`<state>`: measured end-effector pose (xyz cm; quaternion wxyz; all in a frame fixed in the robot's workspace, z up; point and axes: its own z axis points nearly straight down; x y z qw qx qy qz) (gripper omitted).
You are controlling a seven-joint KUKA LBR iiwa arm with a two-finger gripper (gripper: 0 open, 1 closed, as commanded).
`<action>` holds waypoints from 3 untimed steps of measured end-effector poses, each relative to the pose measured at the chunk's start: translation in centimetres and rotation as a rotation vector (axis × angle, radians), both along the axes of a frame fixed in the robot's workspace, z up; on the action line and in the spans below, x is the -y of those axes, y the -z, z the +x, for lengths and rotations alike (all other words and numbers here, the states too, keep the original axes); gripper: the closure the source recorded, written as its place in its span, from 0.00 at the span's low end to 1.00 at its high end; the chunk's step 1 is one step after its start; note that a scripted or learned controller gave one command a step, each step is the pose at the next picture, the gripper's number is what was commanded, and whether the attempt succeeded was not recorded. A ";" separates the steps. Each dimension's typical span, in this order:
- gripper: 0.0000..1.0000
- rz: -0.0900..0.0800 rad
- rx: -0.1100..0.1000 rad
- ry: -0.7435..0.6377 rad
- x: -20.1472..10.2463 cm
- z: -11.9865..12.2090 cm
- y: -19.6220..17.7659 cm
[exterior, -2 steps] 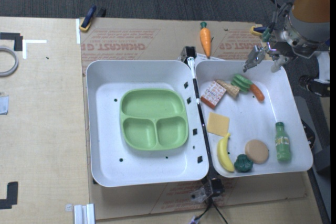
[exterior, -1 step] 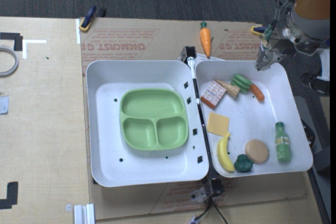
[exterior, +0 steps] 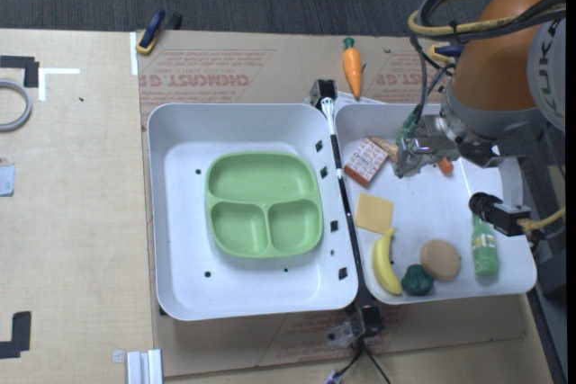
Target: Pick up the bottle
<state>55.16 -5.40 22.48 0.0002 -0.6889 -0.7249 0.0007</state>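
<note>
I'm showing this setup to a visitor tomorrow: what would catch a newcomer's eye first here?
Probably the big grey and orange arm reaching in from the right, its claw hanging over the far part of the right bin. Next comes the pale green divided plate alone in the left bin. The right bin holds a scatter of toy food, with the green bottle near its right edge.

The bottle (exterior: 485, 253) is clear green with a pale label. Both bins (exterior: 171, 220) are white; the left one carries a light green tray (exterior: 265, 204). In the right bin lie a yellow banana (exterior: 385, 263), a pale yellow cheese slice (exterior: 373, 213), a tan bun (exterior: 440, 258), a dark green broccoli (exterior: 417, 279) and a red-and-white patterned box (exterior: 365, 162). The carrot (exterior: 351, 67) is orange with a green top.
</note>
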 end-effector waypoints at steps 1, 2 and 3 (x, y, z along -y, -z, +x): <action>1.00 0.001 0.000 -0.169 2.0 -5.5 -3.0; 1.00 0.000 0.000 -0.291 -7.6 -7.4 3.3; 1.00 0.000 0.000 0.109 -15.7 -7.4 2.6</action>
